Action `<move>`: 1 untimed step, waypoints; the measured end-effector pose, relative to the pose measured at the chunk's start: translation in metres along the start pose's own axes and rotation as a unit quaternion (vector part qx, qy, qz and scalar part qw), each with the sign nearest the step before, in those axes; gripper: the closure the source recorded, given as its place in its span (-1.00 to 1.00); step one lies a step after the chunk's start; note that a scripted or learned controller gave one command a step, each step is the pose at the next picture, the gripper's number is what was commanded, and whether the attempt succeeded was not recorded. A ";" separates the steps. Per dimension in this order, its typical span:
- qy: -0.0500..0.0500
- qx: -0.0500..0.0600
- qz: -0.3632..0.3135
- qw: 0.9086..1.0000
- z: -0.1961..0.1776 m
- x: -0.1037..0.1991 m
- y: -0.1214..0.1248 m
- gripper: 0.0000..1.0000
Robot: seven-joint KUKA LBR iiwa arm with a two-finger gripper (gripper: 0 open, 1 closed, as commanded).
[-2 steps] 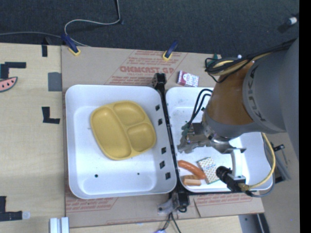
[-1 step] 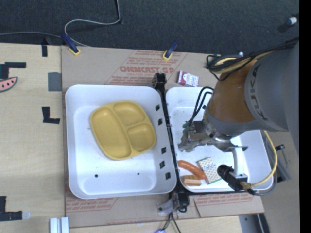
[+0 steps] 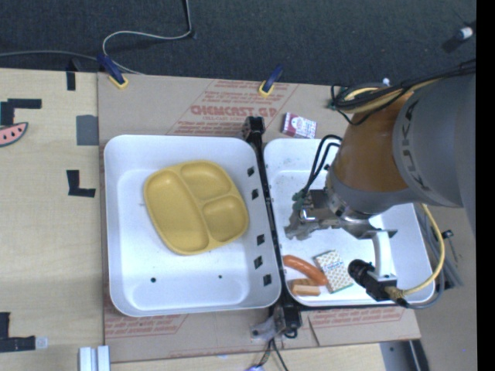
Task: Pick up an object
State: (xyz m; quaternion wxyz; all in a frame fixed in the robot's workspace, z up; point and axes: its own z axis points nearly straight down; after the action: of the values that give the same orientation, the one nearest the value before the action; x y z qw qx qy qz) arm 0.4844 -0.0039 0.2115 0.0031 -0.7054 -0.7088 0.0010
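A: Obs., largest first. Arm reaches in from the right and hangs over the right bin, covering much of its floor. Left bin carries one yellow divided plate, lying flat and a little askew, well apart from the arm.

B: End effector?

A: End effector is low over the right bin's left half, near the divider between the bins. Cannot tell whether it is apart or together, since the wrist hides that. Nothing seen clamped in it.

B: Candidates for the pick?

A: All in the right bin's near corner, just beyond the end effector: an orange sausage toy, a shorter orange piece beside it against the rim, and a checkered packet just right of the sausage. Judgement: the arm is posed over this cluster because it is the nearest loose stock. The plate is wide and flat, a poor fit for a pinch.

B: Risk?

A: The pieces sit close to the rim and each other, so a descent could nudge them instead of catching one.

B: Surface, room?

A: Both bins rest on a printed cardboard sheet on the worktop, held at its far edge by yellow clips. A small wrapper lies on the cardboard outside the bins. Dark carpet lies beyond, with a cable trailing across it.
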 end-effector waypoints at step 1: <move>0.000 0.000 0.000 1.000 0.000 0.000 0.000 -1.00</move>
State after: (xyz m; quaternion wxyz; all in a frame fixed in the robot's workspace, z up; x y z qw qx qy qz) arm 0.4844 -0.0040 0.2115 0.0030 -0.7054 -0.7088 0.0012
